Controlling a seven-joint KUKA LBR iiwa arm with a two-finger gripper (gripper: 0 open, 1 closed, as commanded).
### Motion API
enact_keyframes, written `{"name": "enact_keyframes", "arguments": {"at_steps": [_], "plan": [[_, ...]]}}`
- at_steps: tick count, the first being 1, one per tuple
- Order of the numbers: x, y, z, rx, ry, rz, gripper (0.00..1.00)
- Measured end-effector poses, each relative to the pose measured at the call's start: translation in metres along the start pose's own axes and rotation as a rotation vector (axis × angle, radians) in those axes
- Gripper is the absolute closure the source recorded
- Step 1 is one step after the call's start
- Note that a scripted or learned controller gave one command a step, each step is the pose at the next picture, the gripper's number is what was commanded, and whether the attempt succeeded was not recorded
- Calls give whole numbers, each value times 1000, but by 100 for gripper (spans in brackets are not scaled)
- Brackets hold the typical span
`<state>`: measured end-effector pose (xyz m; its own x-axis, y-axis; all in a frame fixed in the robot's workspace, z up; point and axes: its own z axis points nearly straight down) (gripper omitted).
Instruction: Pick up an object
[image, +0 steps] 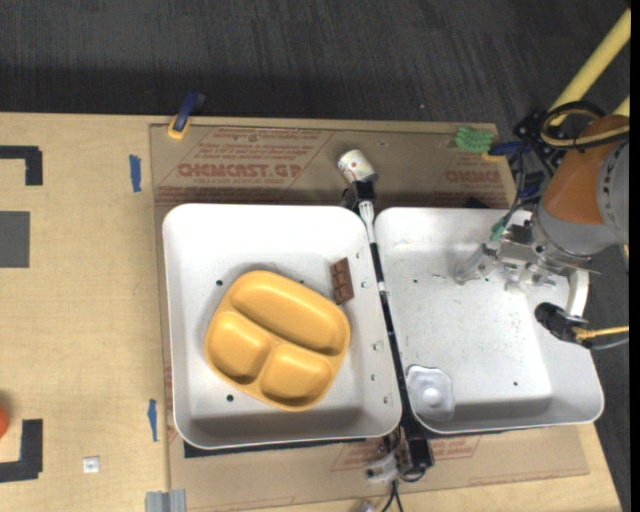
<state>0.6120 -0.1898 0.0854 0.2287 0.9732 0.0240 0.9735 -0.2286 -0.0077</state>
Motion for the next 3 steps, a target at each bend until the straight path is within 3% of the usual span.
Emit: {"name": "enact_keyframes", "arguments": {"at_steps": [1,2,3], "plan": [[17,1,1,-4,-24,-223,0],[57,6,2,-6,-25,-300,0],[48,-56,2,-6,-25,-215,0]]}}
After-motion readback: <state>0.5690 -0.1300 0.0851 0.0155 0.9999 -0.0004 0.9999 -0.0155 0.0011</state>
